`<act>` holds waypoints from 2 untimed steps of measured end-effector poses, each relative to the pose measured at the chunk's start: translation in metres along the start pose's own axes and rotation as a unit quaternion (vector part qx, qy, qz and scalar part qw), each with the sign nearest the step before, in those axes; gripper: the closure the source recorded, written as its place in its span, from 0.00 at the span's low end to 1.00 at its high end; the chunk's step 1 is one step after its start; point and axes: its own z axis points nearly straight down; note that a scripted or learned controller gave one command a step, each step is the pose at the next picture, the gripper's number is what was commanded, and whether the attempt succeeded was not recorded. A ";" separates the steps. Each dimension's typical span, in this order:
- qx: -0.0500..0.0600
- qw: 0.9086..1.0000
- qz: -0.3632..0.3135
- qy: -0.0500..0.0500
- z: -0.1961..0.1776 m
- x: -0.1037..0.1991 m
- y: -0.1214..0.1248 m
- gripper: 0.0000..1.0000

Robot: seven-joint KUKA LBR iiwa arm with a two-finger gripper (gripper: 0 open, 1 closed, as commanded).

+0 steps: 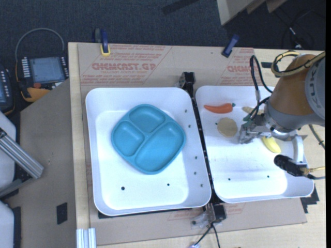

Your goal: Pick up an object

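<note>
The jaws (pixel 247 135) hang low in the right bin (pixel 248 182), a small cluster of grey metal just beside a round tan disc (pixel 226 127); whether they are spread or pressed together cannot be told from this slant, and nothing shows between them. The disc is flat, matte and biscuit-coloured, lying on the bin floor near the jaws' left side. Above it lies a slim red-orange chilli pepper (pixel 219 107) with a green stem end, smooth and slightly curved. To the right of the jaws, partly under the wrist, a glossy yellow piece (pixel 271 144) shaped like a banana end pokes out. A pale object further up is mostly hidden by the arm.

The arm (pixel 297 94) is rounded, with an orange band and grey casing, and black cables loop over it.

The left bin (pixel 103 138) is white, shallow, with rounded corners, and holds a blue sectioned plate (pixel 149 138) of smooth plastic with three compartments. Both bins rest on a desk (pixel 150 61) covered in brown cardboard with red print.
</note>
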 end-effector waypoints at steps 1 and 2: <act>-0.002 1.000 0.000 -0.001 -0.057 -0.010 -0.002 1.00; -0.002 1.000 0.000 -0.001 -0.108 -0.020 -0.005 1.00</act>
